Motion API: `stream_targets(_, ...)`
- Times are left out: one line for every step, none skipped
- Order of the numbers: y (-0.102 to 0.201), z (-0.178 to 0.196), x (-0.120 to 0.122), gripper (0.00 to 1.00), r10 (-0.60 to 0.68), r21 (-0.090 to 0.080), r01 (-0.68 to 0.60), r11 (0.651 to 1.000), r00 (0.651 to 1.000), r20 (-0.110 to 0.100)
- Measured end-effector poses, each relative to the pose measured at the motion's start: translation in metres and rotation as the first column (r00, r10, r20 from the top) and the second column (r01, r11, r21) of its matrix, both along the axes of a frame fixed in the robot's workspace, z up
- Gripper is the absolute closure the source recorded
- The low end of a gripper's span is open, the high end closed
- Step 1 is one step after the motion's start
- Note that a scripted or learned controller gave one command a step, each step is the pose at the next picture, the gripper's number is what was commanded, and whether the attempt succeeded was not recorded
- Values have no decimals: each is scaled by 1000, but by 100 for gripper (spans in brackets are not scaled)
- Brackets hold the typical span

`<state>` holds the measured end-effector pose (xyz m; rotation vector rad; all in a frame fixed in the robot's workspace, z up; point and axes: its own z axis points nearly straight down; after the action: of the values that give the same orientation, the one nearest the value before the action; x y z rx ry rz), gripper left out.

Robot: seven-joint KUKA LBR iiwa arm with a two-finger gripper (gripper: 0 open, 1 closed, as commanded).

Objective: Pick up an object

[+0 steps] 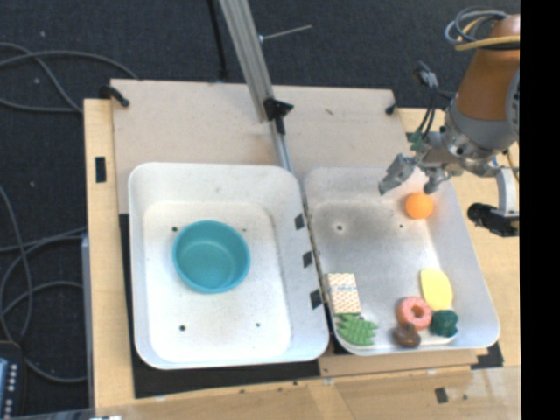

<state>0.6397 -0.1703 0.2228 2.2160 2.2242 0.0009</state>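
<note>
My gripper (414,178) hangs above the far right part of the right bin (376,234), open, with nothing between its fingers. An orange ball (419,206) lies just below and right of the fingertips, apart from them. Along the bin's near edge lie a checkered wafer block (343,293), a green leafy toy (356,329), a pink donut (412,312), a brown donut (406,337), a yellow piece (436,287) and a dark green piece (444,324).
The left bin (157,199) holds a teal bowl (211,255). A slanted metal pole (254,59) rises from the bench behind the bins. Cables trail on the dark floor at the left.
</note>
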Motion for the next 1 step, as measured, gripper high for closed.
stream_targets(0, 0, 0, 0, 1, -1, -1, 1000, 1000, 0)
